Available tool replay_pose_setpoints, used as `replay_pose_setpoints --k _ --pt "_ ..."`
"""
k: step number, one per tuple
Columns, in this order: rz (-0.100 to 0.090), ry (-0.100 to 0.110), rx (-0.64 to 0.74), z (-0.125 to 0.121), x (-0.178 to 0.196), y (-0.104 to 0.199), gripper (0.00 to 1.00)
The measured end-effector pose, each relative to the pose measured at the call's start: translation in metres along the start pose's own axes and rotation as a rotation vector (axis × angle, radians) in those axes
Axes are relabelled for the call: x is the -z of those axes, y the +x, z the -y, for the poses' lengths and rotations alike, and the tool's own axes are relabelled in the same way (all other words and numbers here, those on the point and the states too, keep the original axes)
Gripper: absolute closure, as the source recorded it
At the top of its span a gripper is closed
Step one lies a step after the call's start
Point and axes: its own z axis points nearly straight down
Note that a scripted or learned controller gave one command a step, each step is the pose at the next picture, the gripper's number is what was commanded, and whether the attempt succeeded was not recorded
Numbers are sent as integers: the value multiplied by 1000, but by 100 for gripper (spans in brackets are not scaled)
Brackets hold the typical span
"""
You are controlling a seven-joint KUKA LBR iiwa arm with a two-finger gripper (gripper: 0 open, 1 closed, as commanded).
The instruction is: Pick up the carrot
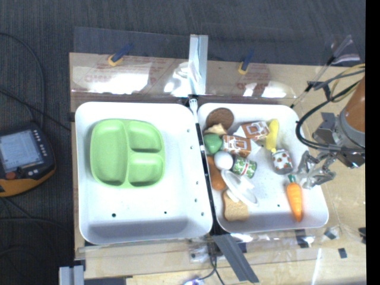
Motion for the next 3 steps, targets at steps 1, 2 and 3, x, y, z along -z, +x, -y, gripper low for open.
replay_pose_setpoints --k 1,2,3 --pt "1 1 42 -44 -109 -11 100" --pt "6 10 170 -73 48 -51 100" --pt "-4 -10 221 -41 -74 1 100"
